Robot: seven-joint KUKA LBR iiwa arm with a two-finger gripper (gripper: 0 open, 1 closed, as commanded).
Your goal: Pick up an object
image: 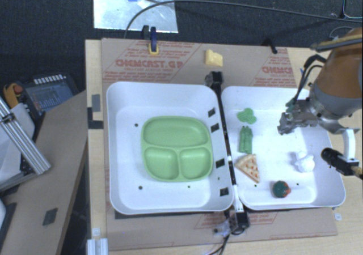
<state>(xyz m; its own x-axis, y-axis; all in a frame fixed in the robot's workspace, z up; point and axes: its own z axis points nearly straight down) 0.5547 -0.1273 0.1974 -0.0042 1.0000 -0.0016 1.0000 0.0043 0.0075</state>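
Note:
The right bin holds a green broccoli-like piece, a green stalk, a pizza slice, a white crumpled object and a round red-and-green item. My gripper hangs over the upper right part of this bin, to the right of the broccoli piece and above the white object. Nothing is visible between its fingers. The grey arm with its orange band comes in from the right.
The left bin holds a green divided tray. A yellow block lies on the cardboard behind the bins. A clamp sits at the back edge. A control pendant rests on the left table.

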